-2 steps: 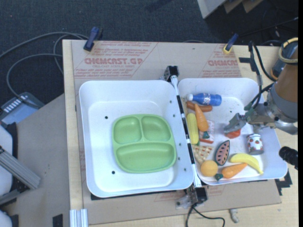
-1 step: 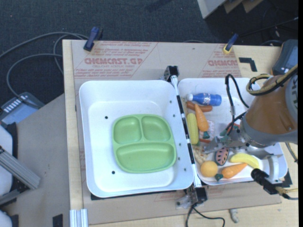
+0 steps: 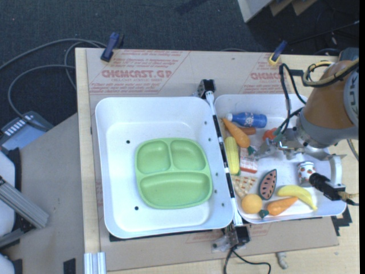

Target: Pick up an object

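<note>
1. The gripper (image 3: 268, 147) hangs low in the right bin (image 3: 336, 210), its metal tip among the toy foods; whether it is apart or together cannot be told, and nothing can be seen held in it.
2. Just left of the gripper lie a carrot (image 3: 237, 133) and a corn cob (image 3: 231, 154), and a blue bottle (image 3: 248, 120) lies just beyond them toward the bin's far wall.
3. Below the gripper sit a watermelon slice (image 3: 268, 183), a waffle piece (image 3: 246, 182) and an orange (image 3: 251, 204).
4. Nearer the front wall, a second carrot (image 3: 279, 206) touches a banana (image 3: 299, 194).
5. A small white spotted piece (image 3: 306, 170) rests to the gripper's right, under the arm (image 3: 328, 107).
6. Well to the left, the left bin (image 3: 114, 124) holds a green divided plate (image 3: 173, 172).
</note>
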`<state>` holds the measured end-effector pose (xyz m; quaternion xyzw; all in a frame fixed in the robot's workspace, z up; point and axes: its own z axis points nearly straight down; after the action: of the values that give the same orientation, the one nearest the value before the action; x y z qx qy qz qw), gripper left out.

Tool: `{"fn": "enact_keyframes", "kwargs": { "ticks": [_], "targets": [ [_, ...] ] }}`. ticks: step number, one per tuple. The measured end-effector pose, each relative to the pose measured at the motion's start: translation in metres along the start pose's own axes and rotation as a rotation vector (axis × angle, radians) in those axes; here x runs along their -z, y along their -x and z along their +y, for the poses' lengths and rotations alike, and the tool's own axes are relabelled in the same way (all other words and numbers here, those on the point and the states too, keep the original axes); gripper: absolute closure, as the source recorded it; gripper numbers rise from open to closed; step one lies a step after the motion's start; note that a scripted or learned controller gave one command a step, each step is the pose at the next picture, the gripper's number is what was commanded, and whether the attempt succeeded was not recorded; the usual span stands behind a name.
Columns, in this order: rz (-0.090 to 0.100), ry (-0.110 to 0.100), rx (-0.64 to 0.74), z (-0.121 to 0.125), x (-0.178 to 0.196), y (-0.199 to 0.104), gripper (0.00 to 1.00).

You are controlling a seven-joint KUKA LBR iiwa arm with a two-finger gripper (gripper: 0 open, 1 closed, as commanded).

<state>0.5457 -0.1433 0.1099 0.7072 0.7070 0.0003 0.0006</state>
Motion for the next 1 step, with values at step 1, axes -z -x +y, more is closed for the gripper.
{"fn": "enact_keyframes", "kwargs": {
  "ticks": [1],
  "targets": [
    [0.0, 0.0, 0.001, 0.0687, -0.0254, -0.0103, 0.0]
  ]
}}
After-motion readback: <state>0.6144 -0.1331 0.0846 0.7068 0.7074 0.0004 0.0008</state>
